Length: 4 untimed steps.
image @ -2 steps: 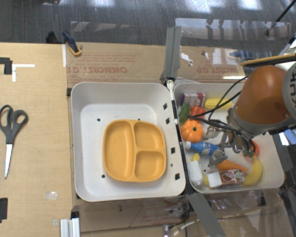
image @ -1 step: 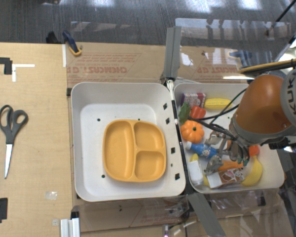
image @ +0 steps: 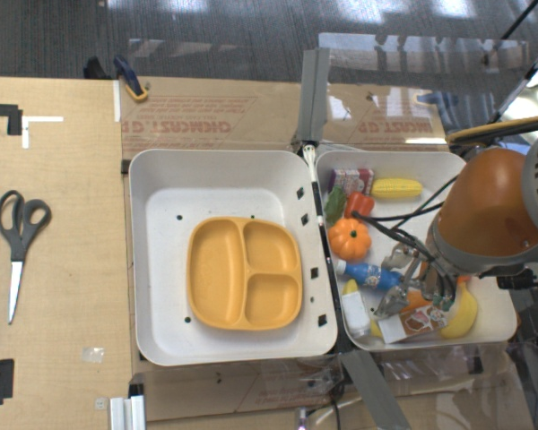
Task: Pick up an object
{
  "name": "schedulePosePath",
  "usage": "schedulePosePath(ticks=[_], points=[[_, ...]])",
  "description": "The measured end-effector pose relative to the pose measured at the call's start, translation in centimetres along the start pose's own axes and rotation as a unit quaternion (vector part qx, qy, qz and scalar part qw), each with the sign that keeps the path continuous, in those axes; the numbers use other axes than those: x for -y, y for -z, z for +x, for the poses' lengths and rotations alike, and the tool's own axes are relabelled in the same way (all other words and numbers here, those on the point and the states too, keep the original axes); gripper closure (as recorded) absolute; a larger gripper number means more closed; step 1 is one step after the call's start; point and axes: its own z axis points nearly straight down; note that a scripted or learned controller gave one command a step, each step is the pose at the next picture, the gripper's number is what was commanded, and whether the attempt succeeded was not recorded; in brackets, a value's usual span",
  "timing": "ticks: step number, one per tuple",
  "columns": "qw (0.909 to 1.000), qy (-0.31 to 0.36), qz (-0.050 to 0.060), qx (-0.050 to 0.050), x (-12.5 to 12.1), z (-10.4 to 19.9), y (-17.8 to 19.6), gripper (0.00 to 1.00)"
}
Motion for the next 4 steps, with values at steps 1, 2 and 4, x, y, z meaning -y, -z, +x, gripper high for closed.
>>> schedulePosePath(ticks=[1, 2, 4], points=[[0.9977, -0.067, 0.005, -0.012, 3.4, -10.5, 12.6, 0.0], [0.9941, -0.108, 0.005, -0.013, -4.2, -7.9, 0.5, 0.0], [0.9793, -0.202, 0.006, -0.01, 1.8, 0.0, 0.4, 1.0]])
